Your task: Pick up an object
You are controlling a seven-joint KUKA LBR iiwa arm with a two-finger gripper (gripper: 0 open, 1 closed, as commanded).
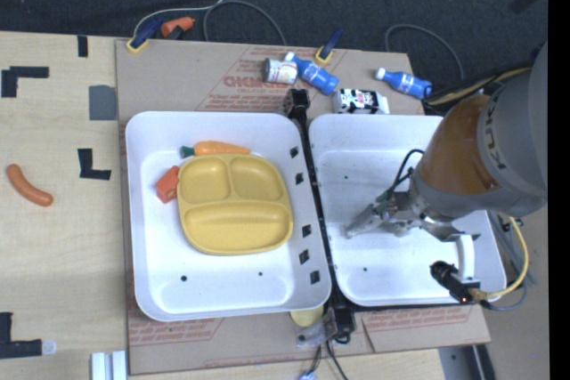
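Observation:
A yellow divided plate (236,202) lies in the left bin (147,276). An orange carrot (221,149) rests along the plate's far rim, and a small red-orange piece (167,183) lies at its left edge. My gripper (350,231) is low over the floor of the right bin (374,285), near its left wall, pointing left. Its fingers look shut with nothing between them. The arm's orange band (459,151) and grey body cover the right part of that bin.
Behind the bins, on the cardboard, lie a white bottle (280,69), two blue bottles (318,76) (405,83) and a black-and-white carton (361,101). A sausage-shaped toy (28,185) lies on the wooden bench at the far left. Cables run along the back.

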